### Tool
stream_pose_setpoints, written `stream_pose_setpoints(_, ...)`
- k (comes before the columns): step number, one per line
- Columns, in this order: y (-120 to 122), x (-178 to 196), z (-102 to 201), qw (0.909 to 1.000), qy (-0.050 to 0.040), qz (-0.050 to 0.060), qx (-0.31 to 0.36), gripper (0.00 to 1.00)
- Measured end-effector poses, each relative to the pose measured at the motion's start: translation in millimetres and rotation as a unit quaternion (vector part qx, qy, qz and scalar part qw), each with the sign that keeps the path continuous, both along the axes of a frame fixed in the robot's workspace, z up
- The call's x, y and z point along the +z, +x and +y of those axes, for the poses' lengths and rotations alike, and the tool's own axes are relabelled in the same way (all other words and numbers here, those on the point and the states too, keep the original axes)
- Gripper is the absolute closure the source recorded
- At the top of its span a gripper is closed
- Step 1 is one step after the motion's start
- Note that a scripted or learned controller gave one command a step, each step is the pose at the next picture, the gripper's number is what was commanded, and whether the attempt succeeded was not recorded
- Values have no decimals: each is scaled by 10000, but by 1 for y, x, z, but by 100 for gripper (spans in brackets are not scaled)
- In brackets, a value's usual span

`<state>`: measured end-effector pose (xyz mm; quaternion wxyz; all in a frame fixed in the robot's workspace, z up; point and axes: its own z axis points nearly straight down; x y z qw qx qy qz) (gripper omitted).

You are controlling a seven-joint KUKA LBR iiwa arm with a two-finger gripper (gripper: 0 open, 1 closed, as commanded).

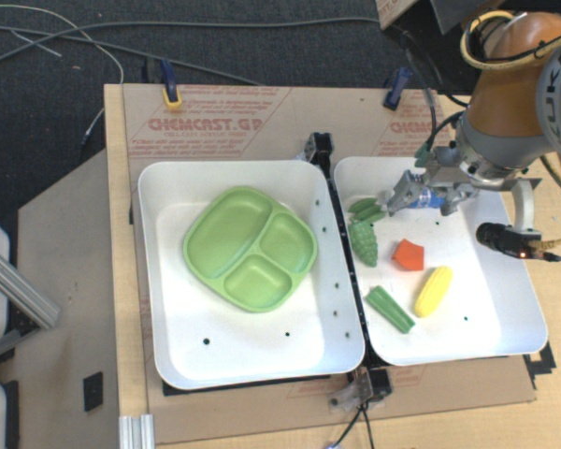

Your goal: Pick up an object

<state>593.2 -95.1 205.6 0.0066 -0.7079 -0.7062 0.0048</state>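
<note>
Gripper (404,197) over right bin (505,340), rear-left part; finger spread not discernible. Left to right: "CHEMCAST GP" printed in red on cardboard (206,120); green divided plate (251,248) in left bin (168,344); green items (363,241), green stick (390,309), orange block (409,255), yellow piece (433,290).

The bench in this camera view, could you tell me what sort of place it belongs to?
Probably a robotics lab's test bench. Two white bins sit on a clamped cardboard sheet, toy food such as a yellow corn cob lies in the right one, and loose cables trail over dark carpet.
</note>
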Motion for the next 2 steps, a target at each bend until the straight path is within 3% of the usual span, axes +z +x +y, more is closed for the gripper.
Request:
stream_pose_setpoints(1,3,8,0,10000,-6,-75,14,0)
stream_pose_setpoints(2,-4,-49,-6,10000,-3,-39,5,0)
